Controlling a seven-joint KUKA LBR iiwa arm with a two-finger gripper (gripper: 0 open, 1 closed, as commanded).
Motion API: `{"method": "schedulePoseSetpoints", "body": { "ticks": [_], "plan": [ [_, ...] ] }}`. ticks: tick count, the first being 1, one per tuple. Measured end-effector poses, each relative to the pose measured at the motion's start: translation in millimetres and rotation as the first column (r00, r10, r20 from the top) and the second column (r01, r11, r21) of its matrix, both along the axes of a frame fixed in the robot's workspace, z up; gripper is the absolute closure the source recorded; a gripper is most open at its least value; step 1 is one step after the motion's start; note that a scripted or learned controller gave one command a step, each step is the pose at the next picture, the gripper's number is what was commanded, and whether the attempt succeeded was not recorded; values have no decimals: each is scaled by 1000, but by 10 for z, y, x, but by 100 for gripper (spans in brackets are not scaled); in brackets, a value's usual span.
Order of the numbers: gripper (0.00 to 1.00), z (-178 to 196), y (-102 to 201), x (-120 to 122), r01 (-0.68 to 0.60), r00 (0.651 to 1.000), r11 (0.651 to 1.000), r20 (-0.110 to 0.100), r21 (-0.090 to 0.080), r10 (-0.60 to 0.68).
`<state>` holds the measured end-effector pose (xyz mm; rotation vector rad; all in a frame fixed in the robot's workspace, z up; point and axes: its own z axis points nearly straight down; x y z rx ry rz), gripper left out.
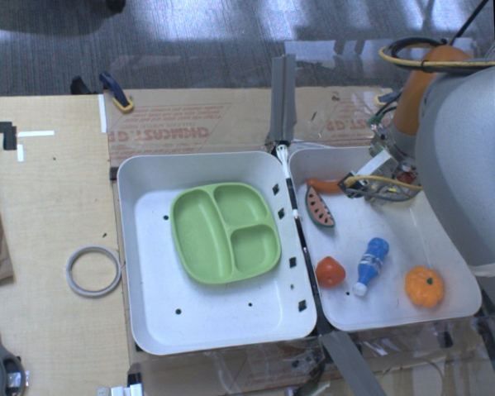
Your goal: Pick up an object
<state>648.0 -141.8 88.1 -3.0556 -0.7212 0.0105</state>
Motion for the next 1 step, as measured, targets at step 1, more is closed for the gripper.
{"method": "schedulePoseSetpoints", "body": {
  "ticks": [1],
  "plan": [
    [100, 2, -229, -51, 254, 967, 967, 0, -1, -254]
  ]
}}
